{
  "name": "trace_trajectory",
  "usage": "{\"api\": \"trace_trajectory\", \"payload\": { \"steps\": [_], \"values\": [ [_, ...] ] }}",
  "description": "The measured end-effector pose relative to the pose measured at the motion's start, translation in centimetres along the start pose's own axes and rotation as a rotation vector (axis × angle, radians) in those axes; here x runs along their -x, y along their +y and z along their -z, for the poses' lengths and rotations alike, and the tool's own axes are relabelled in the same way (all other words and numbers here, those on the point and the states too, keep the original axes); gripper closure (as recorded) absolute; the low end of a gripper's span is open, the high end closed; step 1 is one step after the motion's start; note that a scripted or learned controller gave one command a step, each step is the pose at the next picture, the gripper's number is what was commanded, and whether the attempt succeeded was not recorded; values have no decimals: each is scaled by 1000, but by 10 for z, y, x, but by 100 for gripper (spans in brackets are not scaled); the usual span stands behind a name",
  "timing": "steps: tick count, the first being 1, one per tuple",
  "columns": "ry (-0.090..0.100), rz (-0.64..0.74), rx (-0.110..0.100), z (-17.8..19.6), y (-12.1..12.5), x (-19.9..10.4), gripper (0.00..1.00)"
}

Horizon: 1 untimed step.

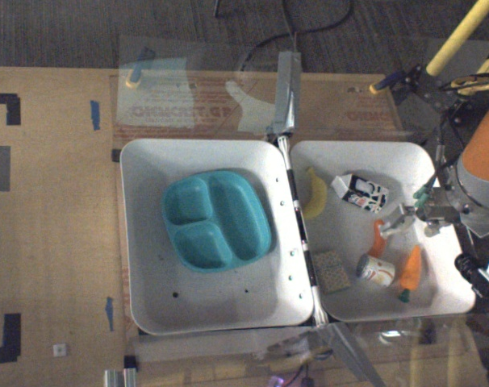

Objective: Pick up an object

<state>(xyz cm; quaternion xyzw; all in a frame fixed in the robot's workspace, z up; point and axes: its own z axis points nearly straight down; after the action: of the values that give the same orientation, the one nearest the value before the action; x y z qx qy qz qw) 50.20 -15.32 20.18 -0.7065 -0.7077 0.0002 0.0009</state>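
Arm (480, 156), grey with an orange band, enters cut off at the frame's edge, and we cannot follow it past the wrist. Its claw (410, 216) hangs low over the right bin (390, 153), small and blurred; we cannot tell whether it is released or clenched. Just beside the claw's tip lies a small orange piece (377, 238), its shape hard to make out. Below the claw we see an orange carrot (411, 269) with a green end, and next to it a white cup (377, 271) on its side. Beyond the tip rests a black-and-white carton (361, 192), then a yellow banana (315, 193) and a tan sponge (332, 270). Well apart, the left bin (148, 280) holds a teal divided plate (218, 219).
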Motion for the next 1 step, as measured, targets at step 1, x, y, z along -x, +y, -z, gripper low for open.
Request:
{"api": "trace_trajectory", "payload": {
  "steps": [1],
  "values": [
    [-4, 109, 11, -113, 37, -5, 0]
  ]
}}
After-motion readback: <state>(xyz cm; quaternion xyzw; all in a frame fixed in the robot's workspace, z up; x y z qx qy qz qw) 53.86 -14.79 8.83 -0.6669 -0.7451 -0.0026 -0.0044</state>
